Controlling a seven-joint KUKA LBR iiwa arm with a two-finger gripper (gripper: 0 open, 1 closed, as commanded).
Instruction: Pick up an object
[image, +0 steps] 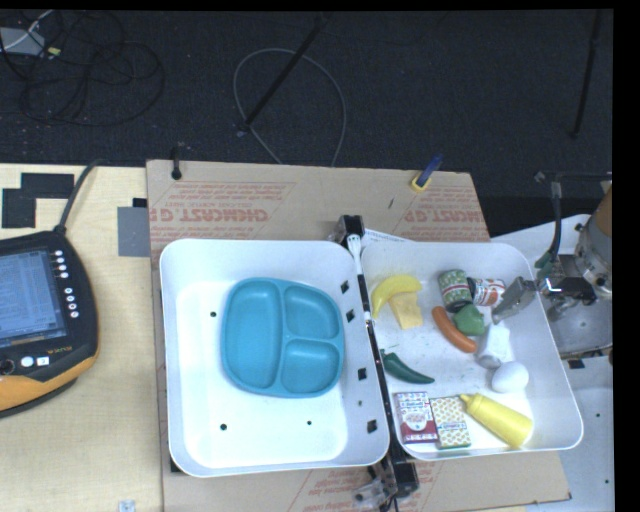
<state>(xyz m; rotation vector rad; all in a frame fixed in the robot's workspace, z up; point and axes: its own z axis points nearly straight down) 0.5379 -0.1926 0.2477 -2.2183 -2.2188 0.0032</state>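
Down at the front edge you see two white bins on brown cardboard. Your left bin (190, 400) holds a big blue plate (282, 336) with three parts. Your right bin (560, 400) holds the toys.

Your gripper (512, 298) comes in from the right, over that bin's far right side. It hangs just above a white egg (509, 377), with a carrot (455, 329) just to its left. I think those are the nearest picks, but the view is dim there.

A yellow bottle (497, 418) lies slanted near the front. Two small boxes (433, 419) lie beside it. A can (471, 291) lies on its side.

You can read "GEMCRAFT" upside down on the cardboard (260, 195).
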